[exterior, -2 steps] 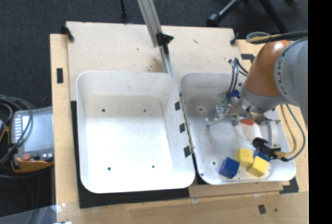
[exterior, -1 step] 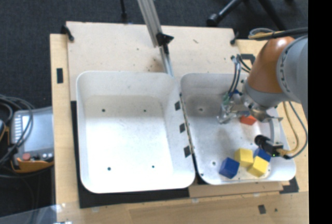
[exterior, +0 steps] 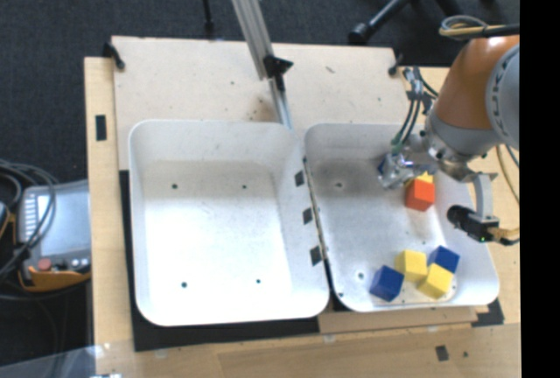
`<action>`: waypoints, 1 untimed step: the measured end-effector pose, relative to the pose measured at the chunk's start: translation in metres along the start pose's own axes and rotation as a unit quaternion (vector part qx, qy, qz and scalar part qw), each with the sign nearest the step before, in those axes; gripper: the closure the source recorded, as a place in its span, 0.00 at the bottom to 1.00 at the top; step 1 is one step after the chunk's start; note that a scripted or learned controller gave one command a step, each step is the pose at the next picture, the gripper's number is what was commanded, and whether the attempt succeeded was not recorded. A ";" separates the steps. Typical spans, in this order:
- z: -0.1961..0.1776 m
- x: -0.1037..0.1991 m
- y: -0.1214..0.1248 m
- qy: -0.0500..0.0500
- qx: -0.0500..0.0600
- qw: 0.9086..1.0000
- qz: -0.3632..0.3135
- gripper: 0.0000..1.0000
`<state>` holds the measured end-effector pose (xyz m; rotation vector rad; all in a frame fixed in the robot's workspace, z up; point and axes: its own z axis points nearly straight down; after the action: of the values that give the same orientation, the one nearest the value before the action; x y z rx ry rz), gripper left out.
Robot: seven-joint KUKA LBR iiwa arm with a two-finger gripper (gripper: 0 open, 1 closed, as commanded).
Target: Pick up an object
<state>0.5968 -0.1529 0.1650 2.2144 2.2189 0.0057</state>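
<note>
1. We see an orange block [exterior: 421, 193] in the right bin [exterior: 350, 159], toward its three o'clock side.
2. The gripper [exterior: 395, 168] sits just beside it at ten o'clock.
3. Two yellow blocks [exterior: 412, 262] and two blue blocks [exterior: 386, 282] cluster at five o'clock.

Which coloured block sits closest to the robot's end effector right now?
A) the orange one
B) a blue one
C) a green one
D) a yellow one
A: the orange block lies right beside the end effector in the right bin, while the blue and yellow blocks are clustered nearer that bin's front edge.
</note>
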 end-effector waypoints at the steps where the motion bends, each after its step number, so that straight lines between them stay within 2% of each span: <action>1: -0.039 -0.002 0.002 0.000 0.001 1.000 0.000 1.00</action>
<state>0.5983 -0.1547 0.2044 2.2146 2.2204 0.0050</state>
